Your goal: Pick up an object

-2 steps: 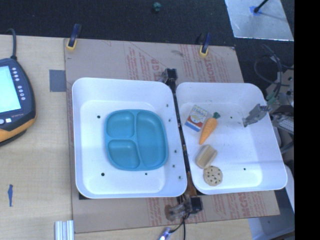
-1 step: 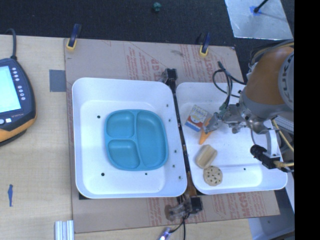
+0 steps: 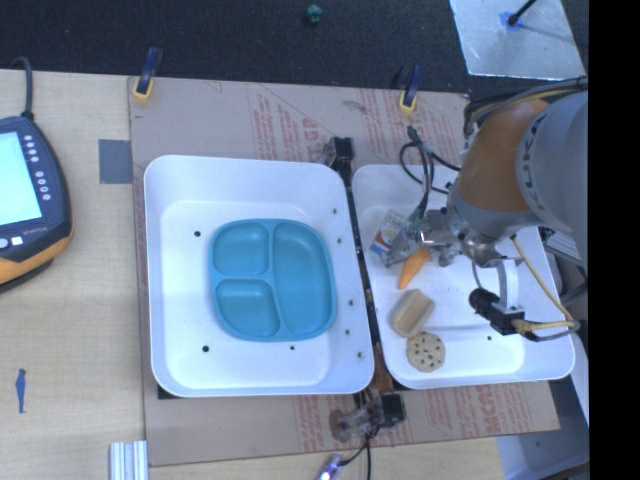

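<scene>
from the overhead camera view you see two white bins side by side on a cardboard-covered bench. the left bin holds a blue divided plate, lying flat near its middle. the arm, grey with an orange band, reaches in from the right and hangs over the upper part of the right bin. its gripper sits low over a small cluster at that bin's upper left: an orange carrot-shaped piece, tilted, with a blue and white item just beside it. whether the gripper is open, closed or gripping anything, you cannot tell; the wrist covers it. below the carrot lies a tan block, and near that a round speckled cookie, both apart from the gripper. a handheld pendant rests at the bench's left edge.
</scene>
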Motion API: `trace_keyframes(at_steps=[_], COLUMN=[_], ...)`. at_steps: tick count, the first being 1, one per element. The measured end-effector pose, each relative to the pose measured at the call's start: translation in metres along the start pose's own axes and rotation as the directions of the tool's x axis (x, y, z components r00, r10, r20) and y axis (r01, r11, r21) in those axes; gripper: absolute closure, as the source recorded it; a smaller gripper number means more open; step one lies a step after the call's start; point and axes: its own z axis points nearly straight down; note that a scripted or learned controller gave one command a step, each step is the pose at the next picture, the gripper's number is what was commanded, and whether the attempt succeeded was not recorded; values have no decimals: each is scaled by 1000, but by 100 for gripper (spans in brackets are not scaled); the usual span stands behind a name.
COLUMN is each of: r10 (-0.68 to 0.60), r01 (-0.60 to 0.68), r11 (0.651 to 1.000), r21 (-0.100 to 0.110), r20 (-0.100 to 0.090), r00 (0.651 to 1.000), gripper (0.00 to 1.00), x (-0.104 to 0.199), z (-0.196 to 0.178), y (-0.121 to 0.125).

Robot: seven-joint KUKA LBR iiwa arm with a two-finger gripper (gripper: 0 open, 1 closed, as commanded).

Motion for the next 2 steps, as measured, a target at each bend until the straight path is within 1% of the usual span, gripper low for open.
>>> trace_keyframes(at_steps=[1, 2], r10=[-1, 2], r01=[1, -2], r11=[1000, 1000], r21=[2, -5], r20=[1, -1], r00=[1000, 1000], gripper=[100, 100], x=[-1, 45], z=[-10, -118], y=[0, -37])
